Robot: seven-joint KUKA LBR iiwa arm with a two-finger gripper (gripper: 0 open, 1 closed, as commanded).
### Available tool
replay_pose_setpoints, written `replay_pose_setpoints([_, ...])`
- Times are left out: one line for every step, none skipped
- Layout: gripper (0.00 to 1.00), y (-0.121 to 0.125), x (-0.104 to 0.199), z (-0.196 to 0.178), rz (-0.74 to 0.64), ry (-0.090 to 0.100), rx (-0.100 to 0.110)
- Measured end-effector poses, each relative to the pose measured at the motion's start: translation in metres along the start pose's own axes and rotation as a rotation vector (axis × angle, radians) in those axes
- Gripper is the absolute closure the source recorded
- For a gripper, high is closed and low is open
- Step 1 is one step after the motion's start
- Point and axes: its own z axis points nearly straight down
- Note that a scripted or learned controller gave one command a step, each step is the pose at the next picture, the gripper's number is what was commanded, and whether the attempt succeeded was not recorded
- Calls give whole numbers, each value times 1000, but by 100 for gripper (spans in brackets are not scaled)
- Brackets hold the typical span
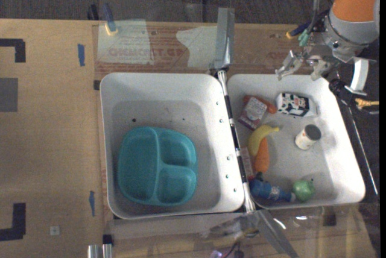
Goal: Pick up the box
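box point(253, 111) lying tilted in right bin point(348, 157), touching banana point(260, 137) | hand point(300, 64) hovering released above bin's far rim | advise descending squarely, avoiding banana

Single fixed camera above the table point(48, 130), angled downward from moderate height; both white bins point(163, 85) lie fully in frame, the arm point(356, 3) entering at upper right.

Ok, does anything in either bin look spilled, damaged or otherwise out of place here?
Nothing looks spilled or broken. The right bin is cluttered: the box lies tilted against its left wall, with a banana overlapping a carrot. The teal tray sits flat in the left bin. The gripper hovers above the right bin's far rim.
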Motion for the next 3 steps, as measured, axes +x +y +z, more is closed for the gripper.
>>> replay_pose_setpoints([0, 0, -9, 122, -23, -7, -31])
replay_pose_setpoints([0, -58, -81, 152, 133, 13, -12])
replay_pose_setpoints([100, -59, -85, 142, 136, 4, -14])
